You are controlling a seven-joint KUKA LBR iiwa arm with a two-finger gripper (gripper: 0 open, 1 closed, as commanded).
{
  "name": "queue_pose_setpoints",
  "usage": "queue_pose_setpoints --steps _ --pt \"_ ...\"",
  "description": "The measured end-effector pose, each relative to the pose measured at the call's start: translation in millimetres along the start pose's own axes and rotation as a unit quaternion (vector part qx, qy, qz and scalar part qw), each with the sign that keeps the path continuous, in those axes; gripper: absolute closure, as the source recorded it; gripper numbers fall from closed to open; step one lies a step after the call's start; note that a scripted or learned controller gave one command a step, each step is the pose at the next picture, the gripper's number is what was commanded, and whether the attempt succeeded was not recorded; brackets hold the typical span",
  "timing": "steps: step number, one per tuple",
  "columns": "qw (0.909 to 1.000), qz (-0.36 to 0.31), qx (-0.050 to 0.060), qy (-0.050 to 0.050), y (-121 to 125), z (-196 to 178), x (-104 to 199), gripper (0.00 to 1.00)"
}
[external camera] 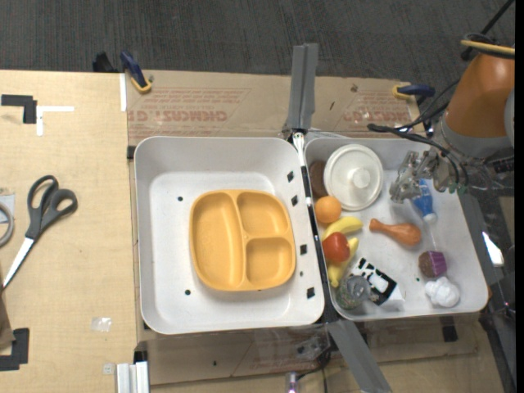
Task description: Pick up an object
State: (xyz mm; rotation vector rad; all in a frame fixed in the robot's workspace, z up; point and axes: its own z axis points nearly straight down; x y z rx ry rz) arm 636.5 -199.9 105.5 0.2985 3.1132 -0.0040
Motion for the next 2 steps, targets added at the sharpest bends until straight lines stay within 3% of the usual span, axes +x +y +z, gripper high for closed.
queue_pose_setpoints --steps 1,2 --pt "0.9998 0.020 -0.001 0.004 60 -122 5 1.00" --pt "0.9946 -0.104 -0.001 0.004 31 12 18 1.00"
